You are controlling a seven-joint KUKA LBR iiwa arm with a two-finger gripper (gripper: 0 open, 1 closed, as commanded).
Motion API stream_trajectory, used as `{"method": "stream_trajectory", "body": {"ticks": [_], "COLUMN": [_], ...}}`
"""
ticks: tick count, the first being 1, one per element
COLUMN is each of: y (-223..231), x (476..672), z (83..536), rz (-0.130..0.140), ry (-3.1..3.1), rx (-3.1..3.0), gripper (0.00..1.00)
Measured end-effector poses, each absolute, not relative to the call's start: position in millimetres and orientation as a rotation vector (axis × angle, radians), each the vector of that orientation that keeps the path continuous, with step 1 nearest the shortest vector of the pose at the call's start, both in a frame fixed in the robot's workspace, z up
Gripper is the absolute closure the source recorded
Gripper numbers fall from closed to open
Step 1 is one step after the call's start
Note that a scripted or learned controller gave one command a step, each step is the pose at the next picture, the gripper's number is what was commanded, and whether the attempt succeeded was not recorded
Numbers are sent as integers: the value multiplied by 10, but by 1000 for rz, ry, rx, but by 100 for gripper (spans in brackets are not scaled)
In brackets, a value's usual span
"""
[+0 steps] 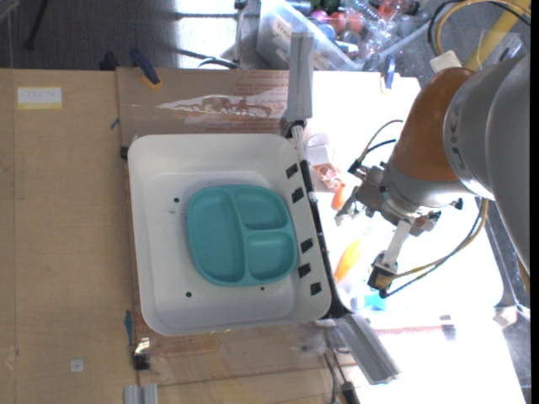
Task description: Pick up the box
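In the glare-washed right bin point(396, 326), a small pale box point(322, 168) with reddish print lies close to the divider between the bins. My gripper point(352, 202) hangs over this bin, a little right of the box and nearer the camera, apart from it. The wrist body and strong glare hide its tip. Above the gripper, the orange band point(429, 124) and the grey arm fill the right side.
A teal divided plate point(242, 234) lies in the left bin point(160, 175). The right bin also holds a small orange piece point(338, 195), a yellow-orange object point(347, 259) and a blue item point(376, 301). Cables loop under the wrist. A clear tub of clutter point(354, 11) stands behind.
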State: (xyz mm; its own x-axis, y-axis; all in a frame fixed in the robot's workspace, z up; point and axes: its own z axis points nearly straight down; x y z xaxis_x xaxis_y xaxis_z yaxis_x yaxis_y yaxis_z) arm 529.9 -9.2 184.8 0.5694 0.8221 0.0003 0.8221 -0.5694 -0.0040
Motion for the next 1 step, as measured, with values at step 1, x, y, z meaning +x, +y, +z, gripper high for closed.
{"method": "stream_trajectory", "body": {"ticks": [1], "y": [318], "x": [4798], "z": [4356], "rz": [0], "ry": [-1453], "rx": [-2786], "gripper": [0]}}
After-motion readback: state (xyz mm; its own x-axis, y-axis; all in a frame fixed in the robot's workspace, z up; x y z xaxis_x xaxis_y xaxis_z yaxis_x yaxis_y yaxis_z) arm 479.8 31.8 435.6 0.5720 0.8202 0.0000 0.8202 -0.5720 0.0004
